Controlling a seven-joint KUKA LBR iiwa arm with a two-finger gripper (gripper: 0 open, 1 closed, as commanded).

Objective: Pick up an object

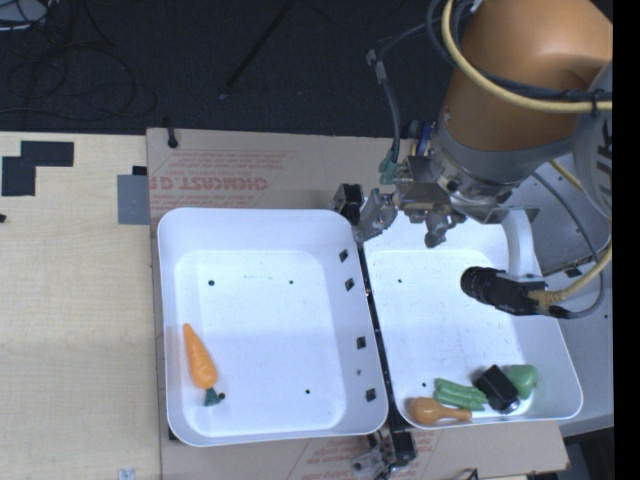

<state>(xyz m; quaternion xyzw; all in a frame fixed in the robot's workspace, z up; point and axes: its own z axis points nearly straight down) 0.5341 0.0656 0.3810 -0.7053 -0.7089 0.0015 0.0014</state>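
Observation:
An orange toy carrot (198,357) with a green stub lies at the front left of the left bin (250,233). In the right bin's (440,313) front right corner sit a green pea pod (460,394), a black block (497,388), a green piece (522,376) and a tan pear-shaped toy (438,411), packed close together. My gripper (405,225) hangs over the back left edge of the right bin, near the divider. Its fingers stand spread, open, with nothing between them. It is far from the cluster and from the carrot.
The orange-banded arm (525,58) fills the upper right. A black cylinder with cables (497,288) juts over the right bin's right side. Cardboard (260,173) lies behind the bins, and a wooden bench top (70,298) extends to the left.

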